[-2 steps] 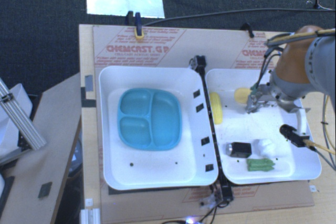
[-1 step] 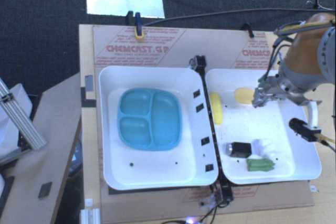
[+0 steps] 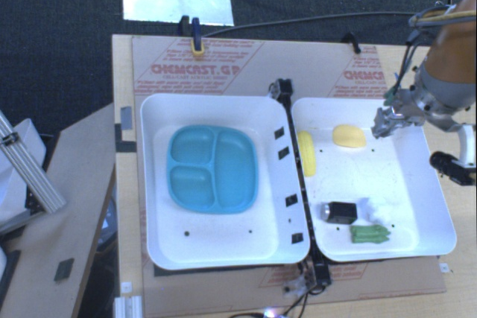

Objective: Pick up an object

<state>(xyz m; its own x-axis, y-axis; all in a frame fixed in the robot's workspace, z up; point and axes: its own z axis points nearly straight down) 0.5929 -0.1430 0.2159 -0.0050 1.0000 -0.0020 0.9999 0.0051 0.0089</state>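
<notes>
The gripper [image 3: 381, 123] is over the upper right part of the right bin [image 3: 417, 234], just beside a yellow rounded object [image 3: 349, 136]; I cannot tell its state, and nothing is seen held in it. A yellow long object [image 3: 306, 153] lies along the left wall of this bin. Near the front edge lie a black object [image 3: 341, 212], a green object [image 3: 370, 234] and a small white thing [image 3: 373, 206]. The left bin [image 3: 160, 182] holds a blue divided plate [image 3: 213, 168]. Both bins stand on the surface [image 3: 246, 63].
</notes>
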